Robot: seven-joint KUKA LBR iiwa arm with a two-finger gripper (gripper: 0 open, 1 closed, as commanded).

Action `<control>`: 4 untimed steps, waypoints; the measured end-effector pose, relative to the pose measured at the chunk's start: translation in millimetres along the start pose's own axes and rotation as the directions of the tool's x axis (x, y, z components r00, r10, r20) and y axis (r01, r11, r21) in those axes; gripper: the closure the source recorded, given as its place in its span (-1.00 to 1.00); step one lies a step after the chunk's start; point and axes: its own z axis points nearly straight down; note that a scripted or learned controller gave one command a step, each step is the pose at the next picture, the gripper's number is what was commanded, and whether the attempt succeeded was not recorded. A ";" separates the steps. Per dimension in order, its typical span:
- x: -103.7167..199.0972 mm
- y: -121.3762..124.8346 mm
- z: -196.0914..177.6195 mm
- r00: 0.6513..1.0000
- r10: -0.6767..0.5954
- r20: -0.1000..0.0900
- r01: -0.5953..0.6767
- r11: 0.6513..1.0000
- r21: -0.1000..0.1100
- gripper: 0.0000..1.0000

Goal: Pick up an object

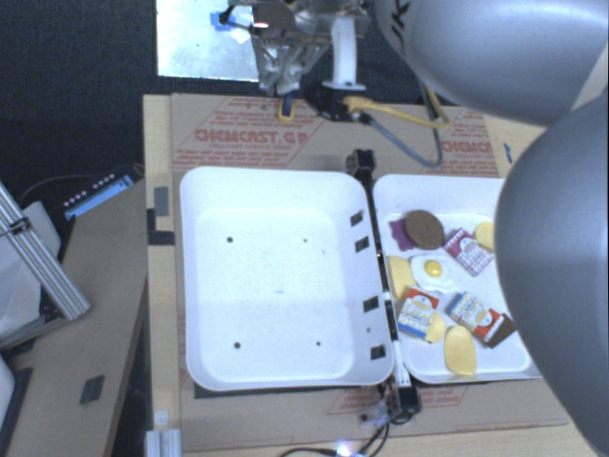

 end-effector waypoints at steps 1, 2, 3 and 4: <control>0.1 0.0 -5.6 1.000 -0.001 0.000 0.001 1.000 0.000 1.00; 0.1 -0.1 -7.1 1.000 -0.001 0.000 0.001 1.000 0.000 1.00; 0.1 0.0 -5.1 1.000 0.000 0.000 0.000 1.000 0.000 1.00; 0.0 -0.1 -5.8 1.000 0.000 0.000 0.000 1.000 0.000 1.00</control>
